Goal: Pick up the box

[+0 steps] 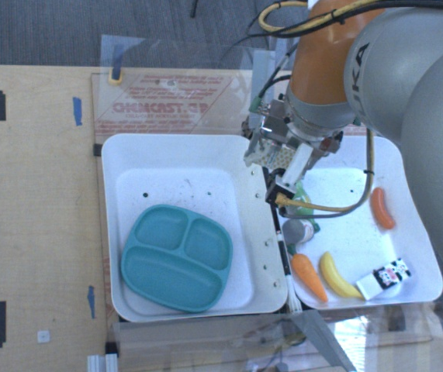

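Note:
The box [385, 277] is small and white with black patches. It lies in the right bin [404, 163], close to the bin's front right corner. My gripper [269, 150] hangs over the rear part of the divider between the two bins, far to the left of the box and behind it. The wrist and its fittings cover the fingers. I see nothing held under the gripper.
Just left of the box lie a banana [337, 276] and a carrot [309, 277]. An orange sausage [382, 208] lies by the right wall. A green item [305, 205] and a grey one [299, 230] sit near the divider. A teal divided plate [177, 257] lies in the left bin [167, 155].

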Controlling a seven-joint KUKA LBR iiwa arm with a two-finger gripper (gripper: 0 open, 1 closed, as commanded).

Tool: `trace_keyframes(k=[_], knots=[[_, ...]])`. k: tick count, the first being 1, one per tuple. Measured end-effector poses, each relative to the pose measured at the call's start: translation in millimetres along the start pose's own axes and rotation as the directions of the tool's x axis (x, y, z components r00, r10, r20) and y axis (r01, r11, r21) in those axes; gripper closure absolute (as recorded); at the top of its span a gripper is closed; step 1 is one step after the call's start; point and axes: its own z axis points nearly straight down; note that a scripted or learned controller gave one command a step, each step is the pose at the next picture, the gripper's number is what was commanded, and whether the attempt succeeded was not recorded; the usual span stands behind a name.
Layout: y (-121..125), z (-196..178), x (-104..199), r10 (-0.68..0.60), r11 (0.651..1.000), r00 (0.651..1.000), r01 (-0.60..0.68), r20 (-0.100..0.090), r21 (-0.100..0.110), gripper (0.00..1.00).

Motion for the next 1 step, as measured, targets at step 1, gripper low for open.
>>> trace_keyframes(k=[1], knots=[[1.3, -8.0, -1.2, 0.002, 1.000, 1.000, -0.002, 0.001, 0.002, 1.00]])
